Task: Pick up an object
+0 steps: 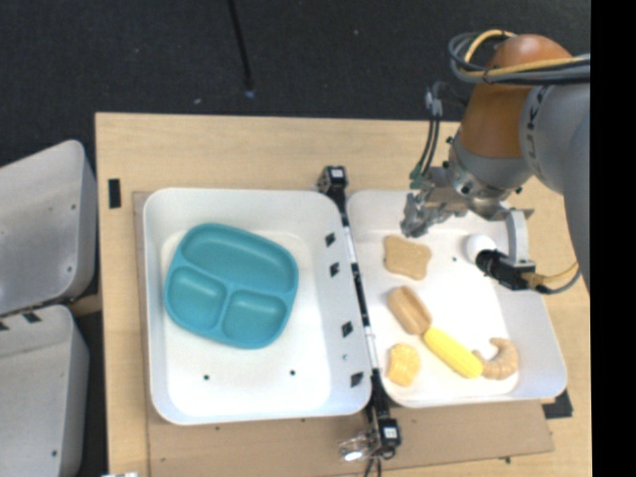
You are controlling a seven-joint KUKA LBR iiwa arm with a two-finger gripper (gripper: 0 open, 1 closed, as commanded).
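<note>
**End effector above the right bin, over the toy foods**

Nearest the camera, along the front of the right bin (532, 316), a pale yellow lumpy food piece (403, 364), a yellow corn cob (452, 353) and a tan shrimp (500, 359) are seen. The corn cob is laid with its long axis on a diagonal, its upper end pointed toward the bin's middle and its lower end almost touching the shrimp. Just behind it, a tan sausage-shaped roll (408, 309) is laid on a similar diagonal, its lower end near the lumpy piece. Further back, a flat tan biscuit-like piece (406, 257) is found near the divider between the bins.

The end effector (419, 217) is positioned at the back left of the right bin, just above and behind the biscuit-like piece. Whether it is spread or pressed together cannot be told, and nothing is seen gripped by it. No contact with the biscuit-like piece can be confirmed. The grey arm with its orange band (502, 107) is seen reaching in from the right.

A teal divided plate (231, 284) is held in the left bin (159, 366), well apart from the end effector. Both bins are carried by the wooden desk (199, 137).
</note>
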